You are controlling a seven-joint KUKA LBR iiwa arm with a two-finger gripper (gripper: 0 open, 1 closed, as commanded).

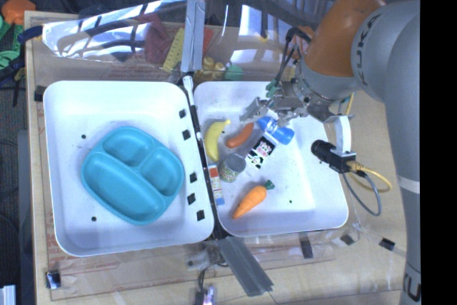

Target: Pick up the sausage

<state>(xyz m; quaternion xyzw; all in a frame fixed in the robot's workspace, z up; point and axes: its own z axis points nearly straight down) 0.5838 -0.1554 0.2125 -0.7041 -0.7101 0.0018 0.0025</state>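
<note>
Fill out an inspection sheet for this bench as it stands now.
Surface: two white bins; right bin holds the items.
Job's things: sausage lying beside the banana.
Clutter: carrot, small can, blue-capped bottle; blue divided plate in left bin.
Grippers: gripper above the sausage, empty.
Cables: yellow cable beside right bin.
Surroundings: dark carpet, toys at far left.

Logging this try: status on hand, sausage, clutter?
Hand low in right bin. Sausage just beside it. Banana, blue-capped bottle crowd it.
</note>
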